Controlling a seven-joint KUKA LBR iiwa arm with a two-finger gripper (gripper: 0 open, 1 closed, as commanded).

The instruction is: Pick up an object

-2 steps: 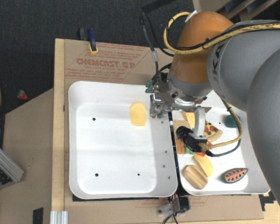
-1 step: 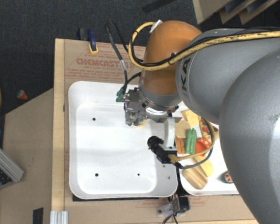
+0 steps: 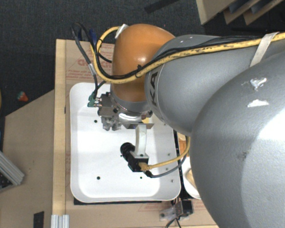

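My gripper (image 3: 110,120) hangs below the orange wrist band, low over the far half of the left white bin (image 3: 87,178). Its grey body points down at the bin floor, and the arm hides its lower end. The big grey arm reaches in from the right and covers nearly all of the right bin (image 3: 192,187), of which a small white sliver shows. A tan-brown thing (image 3: 182,138) peeks out at the arm's edge beside the wall between the bins; what it is I cannot tell.
The bins rest on a tan board (image 3: 60,144) with dark carpet around it. An aluminium rail (image 3: 3,162) lies at the lower left. A small black connector (image 3: 184,206) with wires sits by the board's near edge.
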